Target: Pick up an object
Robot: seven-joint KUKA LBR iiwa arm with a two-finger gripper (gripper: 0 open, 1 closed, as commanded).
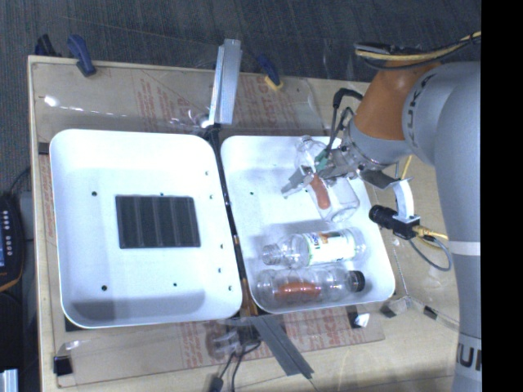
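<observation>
My gripper [304, 175] hangs over the upper middle of the right bin [245, 178], at the end of the arm's orange-banded wrist [388, 109]. A clear plastic object with a red-orange piece inside [325, 194] lies right beside it, partly under the wrist. Whether the two touch is unclear. Lower in the same bin lie two clear bottles on their sides: one with a white and orange label [315, 247], and one with a dark cap and reddish contents [306, 285] along the front wall.
The left bin [82, 178] holds a dark ribbed rectangle [158, 221] at its centre. A metal bar [225, 80] stands at the divider between the bins. Blue clamps [80, 53] grip the bench's back edge. Cables [417, 231] trail at the right.
</observation>
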